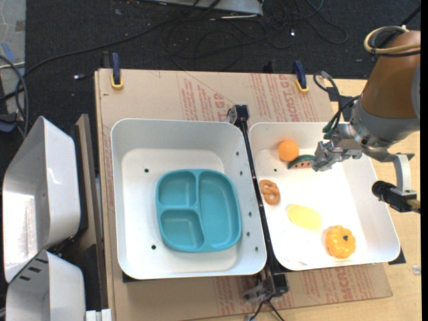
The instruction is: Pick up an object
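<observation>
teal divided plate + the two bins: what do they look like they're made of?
Teal plate: looks like moulded plastic, matte to satin; uniform colour, rounded compartment ridges, soft highlights.

Left bin and right bin: probably thin formed plastic, smooth semi-gloss white; rounded corners, shallow walls. Painted metal can't be ruled out.

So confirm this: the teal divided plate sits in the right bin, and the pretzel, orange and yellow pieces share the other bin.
Wrong on one count: the camera view shows the teal divided plate in the left bin. The pretzel, orange and yellow piece share the right bin.
</observation>
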`<state>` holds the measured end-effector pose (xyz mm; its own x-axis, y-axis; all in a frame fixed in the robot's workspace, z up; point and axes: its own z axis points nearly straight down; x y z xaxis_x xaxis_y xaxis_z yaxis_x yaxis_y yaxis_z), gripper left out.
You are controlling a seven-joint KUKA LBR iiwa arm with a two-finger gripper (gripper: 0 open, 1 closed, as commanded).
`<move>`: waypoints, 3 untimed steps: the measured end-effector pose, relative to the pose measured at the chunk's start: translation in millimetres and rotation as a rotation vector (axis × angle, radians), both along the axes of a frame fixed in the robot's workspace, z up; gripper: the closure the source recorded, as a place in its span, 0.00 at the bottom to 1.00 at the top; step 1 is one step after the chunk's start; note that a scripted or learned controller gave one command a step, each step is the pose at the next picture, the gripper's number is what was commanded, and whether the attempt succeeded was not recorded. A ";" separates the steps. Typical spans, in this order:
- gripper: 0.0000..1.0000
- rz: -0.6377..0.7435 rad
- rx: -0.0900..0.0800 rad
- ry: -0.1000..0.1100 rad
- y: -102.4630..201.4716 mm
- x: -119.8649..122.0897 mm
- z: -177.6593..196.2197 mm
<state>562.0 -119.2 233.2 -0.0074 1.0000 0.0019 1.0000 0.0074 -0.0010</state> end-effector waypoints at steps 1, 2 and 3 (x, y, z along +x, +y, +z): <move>1.00 0.000 0.000 0.001 51.0 -6.0 -10.8; 1.00 0.000 0.000 0.002 106.2 -18.1 -16.2; 1.00 0.003 0.000 -0.001 169.6 -25.1 -8.4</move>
